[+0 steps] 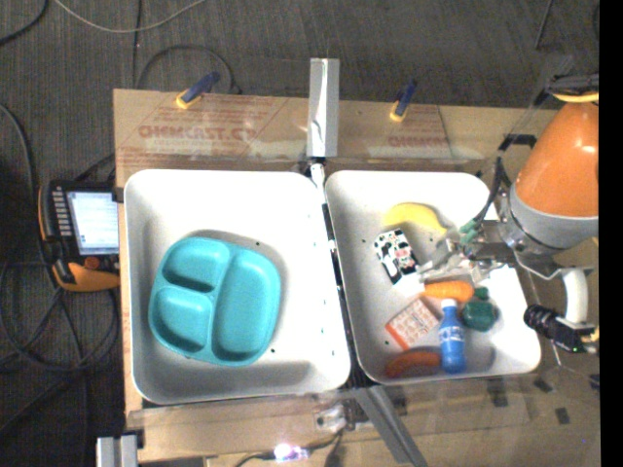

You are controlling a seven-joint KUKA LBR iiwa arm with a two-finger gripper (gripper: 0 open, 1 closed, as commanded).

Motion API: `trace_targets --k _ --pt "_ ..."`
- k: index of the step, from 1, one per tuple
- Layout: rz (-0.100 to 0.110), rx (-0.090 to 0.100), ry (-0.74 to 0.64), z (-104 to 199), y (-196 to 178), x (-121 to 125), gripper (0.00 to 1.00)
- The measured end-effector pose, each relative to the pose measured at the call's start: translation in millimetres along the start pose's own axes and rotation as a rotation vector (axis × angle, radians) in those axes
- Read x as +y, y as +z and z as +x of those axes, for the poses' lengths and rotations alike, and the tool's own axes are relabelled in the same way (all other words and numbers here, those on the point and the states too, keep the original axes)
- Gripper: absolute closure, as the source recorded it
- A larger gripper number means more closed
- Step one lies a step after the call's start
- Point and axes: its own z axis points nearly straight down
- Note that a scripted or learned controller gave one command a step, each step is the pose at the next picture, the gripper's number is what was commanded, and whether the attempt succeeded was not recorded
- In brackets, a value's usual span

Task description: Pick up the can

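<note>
The left bin (136,290) holds a teal tray (216,298); the right bin (360,202) holds the can (395,255), banana (417,216) and bottle (451,335); the claw's (450,253) opening cannot be told.

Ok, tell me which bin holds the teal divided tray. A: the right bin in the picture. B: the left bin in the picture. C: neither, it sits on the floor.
B: the teal tray lies alone in the left bin, while the banana and bottle share the right bin.

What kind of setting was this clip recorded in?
Most likely a robotics lab: two white bins sit on a clamped board over carpet, cables trail across the floor, and a teach pendant lies to the left of the teal tray.
</note>
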Motion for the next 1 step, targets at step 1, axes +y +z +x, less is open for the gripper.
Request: trace_targets --k 1 --pt "-0.001 -0.002 0.053 16.6 -62.7 -16.1 0.0"
